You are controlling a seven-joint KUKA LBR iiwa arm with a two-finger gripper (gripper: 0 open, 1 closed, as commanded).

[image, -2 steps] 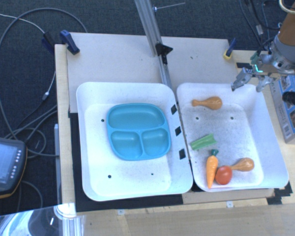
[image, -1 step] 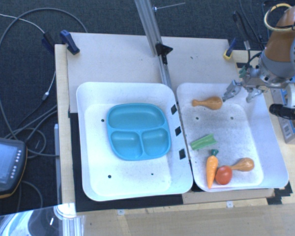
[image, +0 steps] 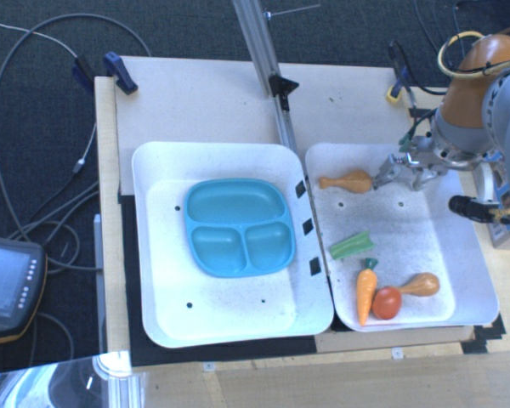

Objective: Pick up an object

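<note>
The right bin point(image: 459, 253) holds several toy foods. A tan drumstick-shaped piece point(image: 344, 181) lies at its far left. A green piece point(image: 350, 245) sits near the middle. An orange carrot point(image: 365, 292), a red tomato point(image: 387, 303) and a tan gourd-shaped piece point(image: 422, 285) are grouped at the near edge. My gripper point(image: 401, 173) hangs low over the far part of this bin, just right of the drumstick's narrow end and close to it. Nothing can be seen held in it.
A blue divided plate point(image: 238, 226) lies in the left bin point(image: 161, 253). A slanted metal pole point(image: 259, 32) crosses the bench's far side down to the gap between the bins. Clamps and cables sit at the bench's far edge.
</note>
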